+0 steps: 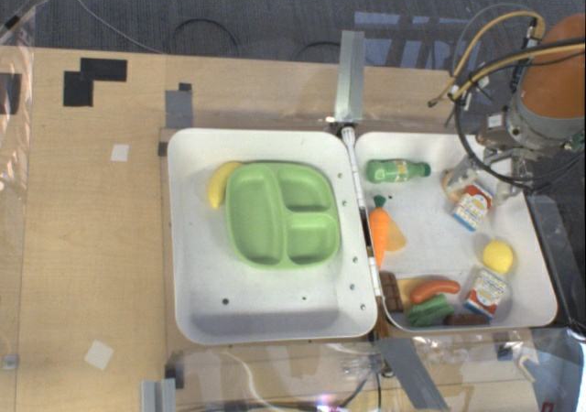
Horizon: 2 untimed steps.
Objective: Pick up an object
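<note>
Near edge of right bin (540,314): chocolate (389,291), sausage (433,288), green veg (428,311), carton (486,292). Lemon (497,256) just behind carton. Carrot (378,229) at left wall, mid-bin. Second carton (471,209) further back, near the arm. Bottle (396,171) lying flat at far side. Left bin (183,245): green tray (279,214), banana (218,183) tucked at its far-left edge. Arm (549,81) over far-right corner of right bin; hand (511,158) low there, grip state cannot tell, nothing seen held. Step, judged: approach, no pick yet. Next move calls for descent onto one item, likely second carton, then closing and lifting.
</note>
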Available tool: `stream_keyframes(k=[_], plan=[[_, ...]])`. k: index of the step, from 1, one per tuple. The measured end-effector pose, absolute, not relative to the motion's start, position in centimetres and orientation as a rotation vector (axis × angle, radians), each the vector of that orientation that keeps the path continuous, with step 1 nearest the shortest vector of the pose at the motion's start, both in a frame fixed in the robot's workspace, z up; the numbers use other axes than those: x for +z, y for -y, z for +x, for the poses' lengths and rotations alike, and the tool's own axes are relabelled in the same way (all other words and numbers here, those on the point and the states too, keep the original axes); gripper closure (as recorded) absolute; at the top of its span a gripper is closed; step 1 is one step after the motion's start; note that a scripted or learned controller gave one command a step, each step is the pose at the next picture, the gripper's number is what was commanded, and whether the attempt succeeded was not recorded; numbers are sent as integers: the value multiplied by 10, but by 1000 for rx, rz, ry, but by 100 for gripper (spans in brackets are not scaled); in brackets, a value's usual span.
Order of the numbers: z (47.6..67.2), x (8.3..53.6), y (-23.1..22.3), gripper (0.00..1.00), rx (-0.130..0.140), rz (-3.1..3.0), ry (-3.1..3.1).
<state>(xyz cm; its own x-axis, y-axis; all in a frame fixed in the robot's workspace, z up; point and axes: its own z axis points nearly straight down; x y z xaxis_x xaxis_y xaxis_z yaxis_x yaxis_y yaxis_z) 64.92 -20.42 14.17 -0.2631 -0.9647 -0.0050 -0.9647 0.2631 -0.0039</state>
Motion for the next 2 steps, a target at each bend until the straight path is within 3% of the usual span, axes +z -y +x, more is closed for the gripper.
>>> stream_keyframes(k=[1,2], plan=[[606,89,205,0,-11,-1681,-2641],[540,91,194,0,-20,-1881,-2499]])
